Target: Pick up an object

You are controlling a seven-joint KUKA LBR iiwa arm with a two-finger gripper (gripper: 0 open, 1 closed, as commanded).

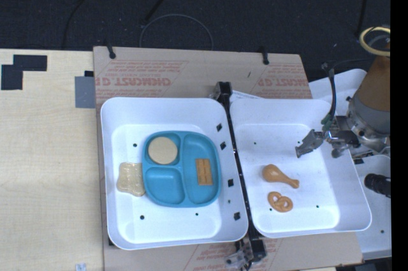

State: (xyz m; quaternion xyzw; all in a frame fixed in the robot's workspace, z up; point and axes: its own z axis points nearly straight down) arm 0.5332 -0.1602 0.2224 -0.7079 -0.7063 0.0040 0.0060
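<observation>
Two shallow white bins sit side by side on the bench, the left bin [121, 136] and the right bin [347, 212], their inner walls meeting at a black divider [233, 161]. Nearest the front edge of the right bin lies one small pretzel [280, 202], flat on the floor. Just behind it rests one tan drumstick [279, 175], lying on its side with its thin end pointing right. The two pieces are close together but apart.

Across the divider, the left bin holds one blue tray [180, 194] with three compartments. One round cracker-coloured disc [162, 150] fills the back-left compartment, and one small orange wafer [203, 171] lies in the right compartment. The front compartment has nothing in it. One pale, lumpy piece of toast [131, 178] sits on the bin floor, touching the tray's left edge.

Farther back in the right bin, the gripper [311, 143] reaches in from the right, above the floor and behind the drumstick. It is well apart from both food pieces. Nothing shows between its fingers, and I cannot tell from here whether they are spread or closed. The grey arm [370, 113] rises behind it at the right edge.

One sheet of printed cardboard [191, 75] lies under both bins. Beyond that is dark floor with loose cables [172, 24].
</observation>
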